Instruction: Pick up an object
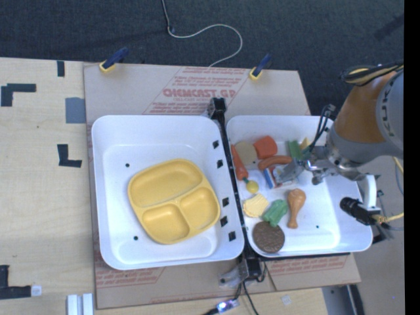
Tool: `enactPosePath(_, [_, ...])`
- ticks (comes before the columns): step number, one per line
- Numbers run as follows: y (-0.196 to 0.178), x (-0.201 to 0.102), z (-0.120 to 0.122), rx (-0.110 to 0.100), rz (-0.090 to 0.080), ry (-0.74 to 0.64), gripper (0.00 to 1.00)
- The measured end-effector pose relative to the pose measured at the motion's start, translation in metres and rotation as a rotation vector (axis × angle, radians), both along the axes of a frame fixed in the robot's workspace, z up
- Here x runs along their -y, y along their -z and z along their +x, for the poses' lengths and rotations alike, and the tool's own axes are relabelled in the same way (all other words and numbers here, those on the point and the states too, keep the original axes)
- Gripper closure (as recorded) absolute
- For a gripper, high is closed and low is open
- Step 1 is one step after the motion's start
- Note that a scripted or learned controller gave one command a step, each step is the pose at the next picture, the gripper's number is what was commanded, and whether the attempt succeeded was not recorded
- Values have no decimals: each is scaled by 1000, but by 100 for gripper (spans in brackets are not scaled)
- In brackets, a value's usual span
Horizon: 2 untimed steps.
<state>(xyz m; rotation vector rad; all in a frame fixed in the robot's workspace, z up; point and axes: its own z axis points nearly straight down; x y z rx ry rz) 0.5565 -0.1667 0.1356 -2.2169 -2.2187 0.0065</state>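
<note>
Nearest, at the front of the right bin (341, 245), a brown cookie (268, 237) lies beside a green piece (275, 212), a yellow cracker (255, 206) and a drumstick (296, 205). Just beyond them my claw (289, 172) sits low among the toys, near a sausage (273, 163) and an orange block (266, 146); I cannot tell whether it is spread or closed, and nothing visibly sits in it. I judge I'm at the reach step; next I need a firm close, then a lift. The yellow plate (174, 200) waits in the left bin (105, 176). Farthest, the surface (164, 87) carries red print, seemingly "CHEMCAST".
</note>
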Motion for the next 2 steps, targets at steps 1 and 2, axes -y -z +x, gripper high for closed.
enactPosePath(1, [53, -1, 0, 5, -2, -1, 0])
enactPosePath(2, [40, -1, 0, 7, -2, -1, 100])
